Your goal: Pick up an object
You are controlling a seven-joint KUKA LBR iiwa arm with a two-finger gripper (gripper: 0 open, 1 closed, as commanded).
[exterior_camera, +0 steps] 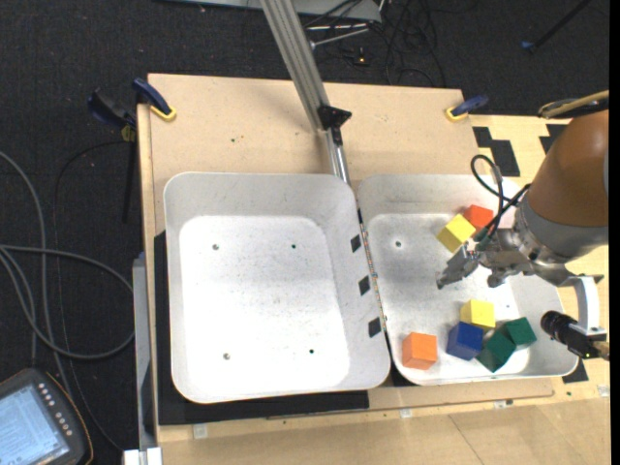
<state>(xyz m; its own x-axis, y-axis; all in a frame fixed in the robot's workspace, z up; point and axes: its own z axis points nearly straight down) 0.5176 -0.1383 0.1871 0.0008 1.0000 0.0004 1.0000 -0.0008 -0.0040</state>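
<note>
The gripper (463, 269) hangs beside the small yellow cube (455, 232); fingers' state unclear. Descending off-centre, it could nudge that cube away.

A robotics lab: a pale fibreboard worktop (242, 124) clamped at its corners sits on dark carpet (68, 46) strewn with loose black cables (39, 289), a slanted aluminium camera pole (295, 51) rises over two shallow white plastic bins (184, 201), and a grey control-pendant screen (29, 424) lies nearby
</note>
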